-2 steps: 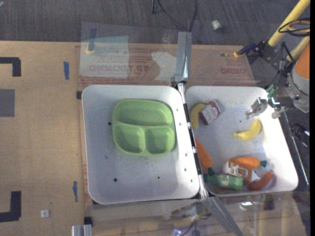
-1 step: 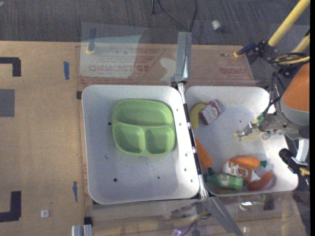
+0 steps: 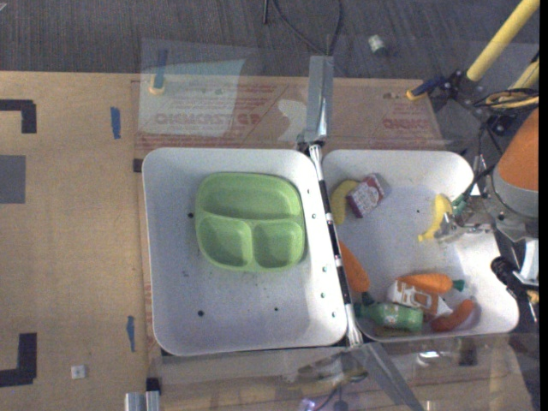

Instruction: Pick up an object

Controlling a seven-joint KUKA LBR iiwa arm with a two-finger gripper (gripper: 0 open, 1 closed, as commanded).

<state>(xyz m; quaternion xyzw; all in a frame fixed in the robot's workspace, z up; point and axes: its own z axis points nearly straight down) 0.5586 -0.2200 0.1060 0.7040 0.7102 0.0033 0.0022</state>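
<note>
My gripper [image 3: 457, 222] reaches into the right bin [image 3: 402, 255] from its right side, under the arm's orange band [image 3: 524, 157]. A small yellow banana [image 3: 439, 215] lies right at the gripper's tip, touching or nearly touching it. Whether it is held is not visible. Further left lie a second banana [image 3: 341, 199] and a small maroon carton [image 3: 366, 195]. Near the front of the bin are an orange carrot [image 3: 426, 282], a white and orange carton [image 3: 413, 299], a green bottle [image 3: 392, 317], a red-brown sausage [image 3: 455, 315] and another carrot [image 3: 354, 269].
The left bin [image 3: 171, 298] holds a green divided plate [image 3: 251, 221]. A metal divider rail [image 3: 329, 229] separates the two bins. Cables and a yellow pole [image 3: 505, 28] stand beyond the right bin's far corner.
</note>
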